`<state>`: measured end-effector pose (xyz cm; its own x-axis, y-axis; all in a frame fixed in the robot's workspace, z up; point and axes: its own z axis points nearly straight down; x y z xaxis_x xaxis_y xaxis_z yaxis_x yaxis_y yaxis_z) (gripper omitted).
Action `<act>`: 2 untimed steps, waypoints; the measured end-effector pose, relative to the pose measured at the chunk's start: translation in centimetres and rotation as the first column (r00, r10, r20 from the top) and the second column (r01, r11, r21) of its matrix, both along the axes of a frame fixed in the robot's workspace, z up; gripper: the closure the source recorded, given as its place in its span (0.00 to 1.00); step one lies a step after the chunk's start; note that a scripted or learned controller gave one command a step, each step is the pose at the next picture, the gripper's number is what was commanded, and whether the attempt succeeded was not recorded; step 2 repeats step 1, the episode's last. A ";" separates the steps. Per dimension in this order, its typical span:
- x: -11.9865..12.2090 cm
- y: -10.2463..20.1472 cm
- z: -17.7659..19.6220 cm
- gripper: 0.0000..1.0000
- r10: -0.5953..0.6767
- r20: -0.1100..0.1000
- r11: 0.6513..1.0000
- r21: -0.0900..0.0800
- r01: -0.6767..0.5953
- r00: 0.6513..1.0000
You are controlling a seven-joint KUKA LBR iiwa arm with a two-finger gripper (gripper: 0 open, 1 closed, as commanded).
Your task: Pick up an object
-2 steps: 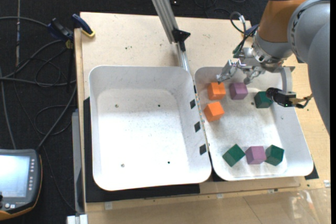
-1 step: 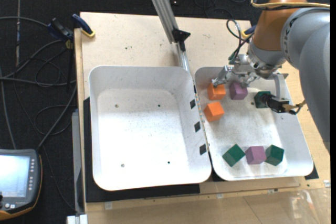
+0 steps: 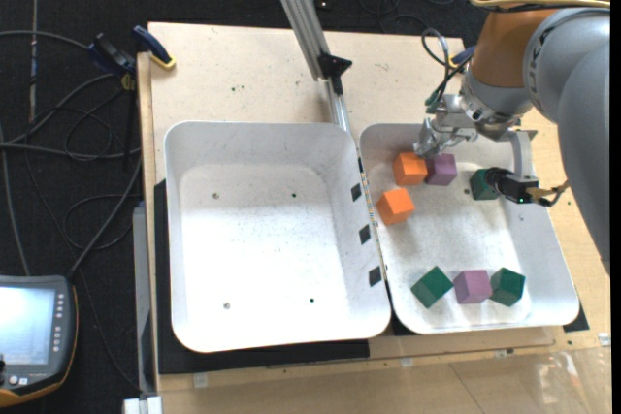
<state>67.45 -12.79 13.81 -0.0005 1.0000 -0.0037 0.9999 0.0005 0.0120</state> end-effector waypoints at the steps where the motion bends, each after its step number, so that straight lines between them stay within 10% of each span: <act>1: 0.6 0.9 5.0 1.00 0.003 -0.004 1.000 0.003 -0.003 1.000; 2: 0.6 0.9 5.0 1.00 0.003 -0.004 1.000 0.003 -0.003 1.000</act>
